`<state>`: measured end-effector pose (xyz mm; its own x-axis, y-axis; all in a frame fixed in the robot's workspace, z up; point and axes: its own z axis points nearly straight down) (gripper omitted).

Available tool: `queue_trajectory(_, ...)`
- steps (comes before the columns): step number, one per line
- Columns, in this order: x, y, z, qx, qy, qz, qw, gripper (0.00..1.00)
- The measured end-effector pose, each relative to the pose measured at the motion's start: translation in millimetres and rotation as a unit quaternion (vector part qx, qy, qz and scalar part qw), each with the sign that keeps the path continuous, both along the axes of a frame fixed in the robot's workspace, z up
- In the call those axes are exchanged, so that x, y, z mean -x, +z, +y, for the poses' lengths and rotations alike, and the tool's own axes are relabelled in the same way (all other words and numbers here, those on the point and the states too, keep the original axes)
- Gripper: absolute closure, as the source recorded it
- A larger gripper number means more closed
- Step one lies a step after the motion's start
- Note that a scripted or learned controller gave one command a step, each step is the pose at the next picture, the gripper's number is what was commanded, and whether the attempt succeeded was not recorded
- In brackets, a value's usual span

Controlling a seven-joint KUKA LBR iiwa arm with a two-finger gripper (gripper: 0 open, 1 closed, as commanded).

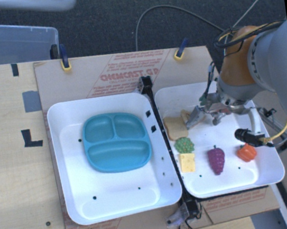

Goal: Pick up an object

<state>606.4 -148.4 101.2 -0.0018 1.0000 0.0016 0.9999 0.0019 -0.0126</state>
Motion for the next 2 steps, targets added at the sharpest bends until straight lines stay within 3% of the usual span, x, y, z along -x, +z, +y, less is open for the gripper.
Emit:
queue_trajectory(1, -1.4, 10.5, 0.6, -0.0005, 0.001, 0.000, 1.0000, 1.00)
queue_trajectory(2, -5.3, 49.6, 2.8, 0.0004, 0.000, -0.005, 1.0000, 1.00)
